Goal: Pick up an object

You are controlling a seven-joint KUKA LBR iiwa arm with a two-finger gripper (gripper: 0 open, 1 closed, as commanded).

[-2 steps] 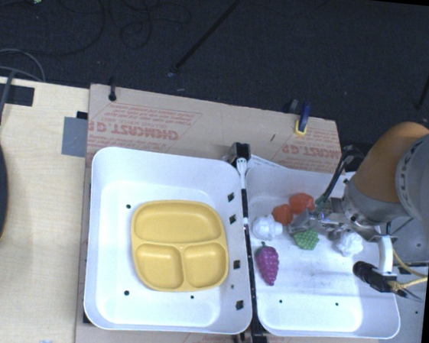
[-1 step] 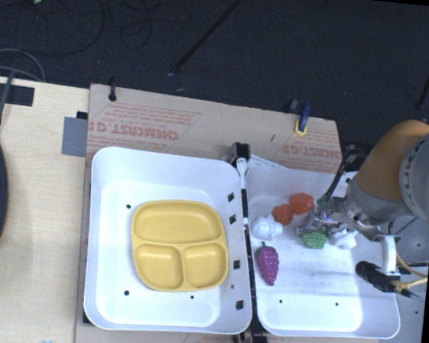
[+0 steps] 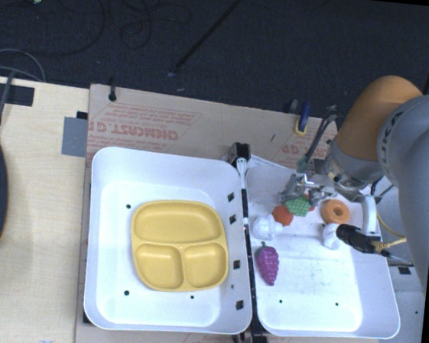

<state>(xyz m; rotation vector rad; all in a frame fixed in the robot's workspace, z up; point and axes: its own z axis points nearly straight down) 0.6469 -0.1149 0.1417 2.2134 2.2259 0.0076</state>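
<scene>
Hovering fingers over small bumpy green toy, fingers' state unclear, orange ball beside it

Lying loose in right bin: purple grape bunch, orange-red ball, green piece, orange ring, white lump.

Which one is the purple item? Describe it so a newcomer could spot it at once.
Start at the right-hand white bin, the one without the yellow divided tray. Look along its left wall, about halfway down, just below a small white object. The purple grape bunch lies there, the only purple, bumpy piece; its neighbours are white, red-orange, green and an orange ring.
</scene>
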